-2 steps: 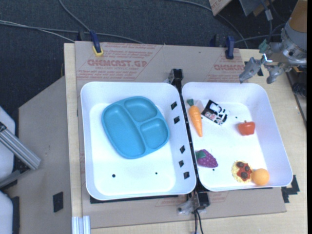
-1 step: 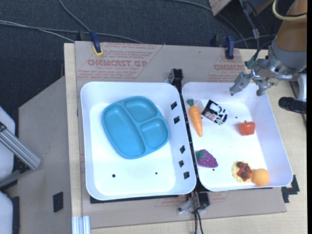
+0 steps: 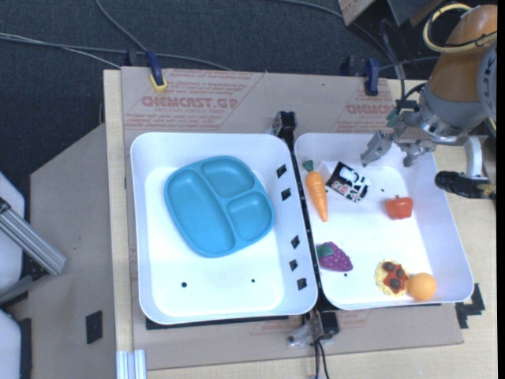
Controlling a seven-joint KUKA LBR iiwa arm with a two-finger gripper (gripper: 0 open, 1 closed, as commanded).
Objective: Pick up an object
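Gripper (image 3: 392,151) of the grey arm hangs over the far part of the right white bin (image 3: 454,235), its two fingers spread and holding nothing, with the small black-and-white printed packet (image 3: 348,182) lying just nearer-left of it, beside the orange plastic carrot (image 3: 316,195).

Robotics lab, clamped board (image 3: 237,93), loose cables (image 3: 118,14), twin bins (image 3: 142,212)
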